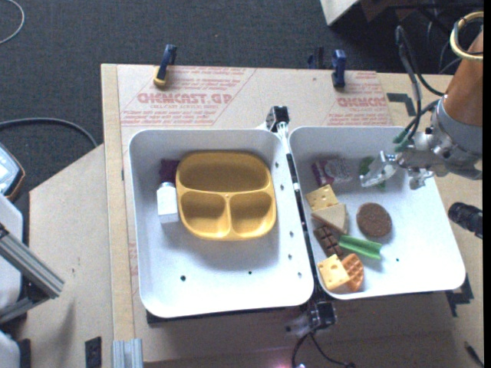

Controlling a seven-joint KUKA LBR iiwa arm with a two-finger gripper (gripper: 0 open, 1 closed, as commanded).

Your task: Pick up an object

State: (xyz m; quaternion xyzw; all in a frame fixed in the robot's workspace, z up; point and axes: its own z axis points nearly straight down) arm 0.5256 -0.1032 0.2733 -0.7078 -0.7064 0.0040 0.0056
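My gripper (376,176) hangs over the upper right part of the right bin (433,278), reaching in from the right. A small green piece (367,163) lies right beside its tip, partly hidden by it. To the left of it rests a grey and purple item (334,167). Below lie a holed cheese slice (323,198), a pale wedge (331,219), a round brown cookie (374,221), a chocolate bar (329,242), a green pod (359,245), a waffle (352,271) and a cheese block (331,271).
The left bin (146,228) holds a yellow divided tray (226,194), a small white bottle (167,202) and a dark purple item (169,169) at the tray's left. Clamps (164,66) grip the board's far edge. Cables run at the upper right.
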